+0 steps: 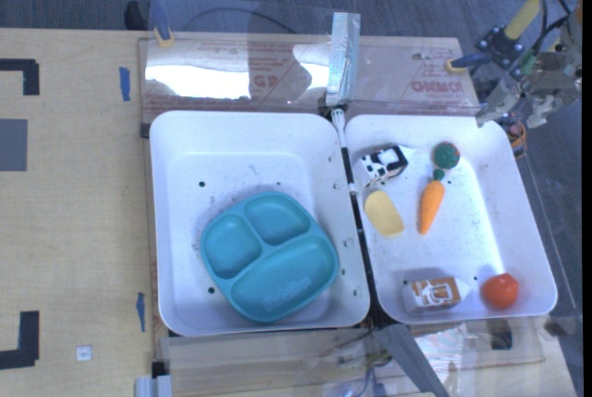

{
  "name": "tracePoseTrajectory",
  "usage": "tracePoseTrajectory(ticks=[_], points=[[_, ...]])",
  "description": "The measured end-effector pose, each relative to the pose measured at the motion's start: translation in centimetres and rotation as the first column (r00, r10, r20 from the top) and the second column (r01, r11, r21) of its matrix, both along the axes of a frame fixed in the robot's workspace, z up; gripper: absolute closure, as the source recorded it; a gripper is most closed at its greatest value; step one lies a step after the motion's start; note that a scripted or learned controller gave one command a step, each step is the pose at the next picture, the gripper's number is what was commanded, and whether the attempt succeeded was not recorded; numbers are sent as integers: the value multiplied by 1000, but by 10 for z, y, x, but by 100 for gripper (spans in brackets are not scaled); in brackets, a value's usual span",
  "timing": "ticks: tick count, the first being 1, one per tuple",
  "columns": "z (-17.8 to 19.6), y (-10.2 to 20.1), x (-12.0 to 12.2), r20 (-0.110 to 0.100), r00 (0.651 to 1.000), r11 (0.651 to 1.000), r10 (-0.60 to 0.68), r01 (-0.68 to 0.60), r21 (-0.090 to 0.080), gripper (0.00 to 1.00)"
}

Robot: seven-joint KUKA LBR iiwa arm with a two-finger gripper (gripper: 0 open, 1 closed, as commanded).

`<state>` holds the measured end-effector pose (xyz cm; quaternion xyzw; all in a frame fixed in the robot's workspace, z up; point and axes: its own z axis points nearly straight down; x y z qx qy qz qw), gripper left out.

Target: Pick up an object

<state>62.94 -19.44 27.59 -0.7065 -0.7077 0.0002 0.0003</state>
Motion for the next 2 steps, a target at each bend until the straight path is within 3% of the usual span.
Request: tracePoseTrajectory(ticks=[2], points=[[0, 0, 0, 0, 1000, 1000, 0, 0, 0, 0]])
